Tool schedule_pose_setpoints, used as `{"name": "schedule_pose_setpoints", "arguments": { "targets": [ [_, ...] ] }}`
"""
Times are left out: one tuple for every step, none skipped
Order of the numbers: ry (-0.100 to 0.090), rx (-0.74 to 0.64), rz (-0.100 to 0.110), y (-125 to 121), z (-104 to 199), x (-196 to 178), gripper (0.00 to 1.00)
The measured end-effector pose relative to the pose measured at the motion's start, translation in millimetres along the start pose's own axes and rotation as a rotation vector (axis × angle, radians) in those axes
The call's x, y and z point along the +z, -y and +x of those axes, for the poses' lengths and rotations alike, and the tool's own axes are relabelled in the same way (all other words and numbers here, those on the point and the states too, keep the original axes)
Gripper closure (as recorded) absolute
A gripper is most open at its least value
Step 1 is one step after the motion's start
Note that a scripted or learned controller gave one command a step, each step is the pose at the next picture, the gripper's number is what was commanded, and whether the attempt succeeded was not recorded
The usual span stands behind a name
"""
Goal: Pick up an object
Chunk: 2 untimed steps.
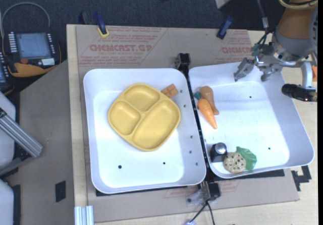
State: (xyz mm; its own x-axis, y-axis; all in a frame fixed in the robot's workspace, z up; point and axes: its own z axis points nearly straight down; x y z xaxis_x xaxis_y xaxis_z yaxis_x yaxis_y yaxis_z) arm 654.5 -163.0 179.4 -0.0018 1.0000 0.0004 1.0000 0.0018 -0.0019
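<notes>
Grey gripper hangs over the far edge of the right bin, fingers spread apart, nothing between them. Nearest pickable thing is the carrot, lying down-left of the gripper against the bin's left wall, long axis running roughly near-to-far with the tip pointing toward the camera. A second orange carrot-like piece touches it on the far side. Further out, the near-left corner holds a cookie, a green leaf piece and a small dark round thing, well apart from the gripper. Left bin carries a yellow divided plate and a small brown block on the bench.
</notes>
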Motion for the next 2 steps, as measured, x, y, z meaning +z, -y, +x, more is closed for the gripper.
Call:
{"name": "schedule_pose_setpoints", "arguments": {
  "targets": [
    [0.000,0.003,0.004,0.6,-9.4,56.8,0.00],
    [0.006,0.000,-0.009,-2.6,-11.1,89.6,0.00]
  ]
}}
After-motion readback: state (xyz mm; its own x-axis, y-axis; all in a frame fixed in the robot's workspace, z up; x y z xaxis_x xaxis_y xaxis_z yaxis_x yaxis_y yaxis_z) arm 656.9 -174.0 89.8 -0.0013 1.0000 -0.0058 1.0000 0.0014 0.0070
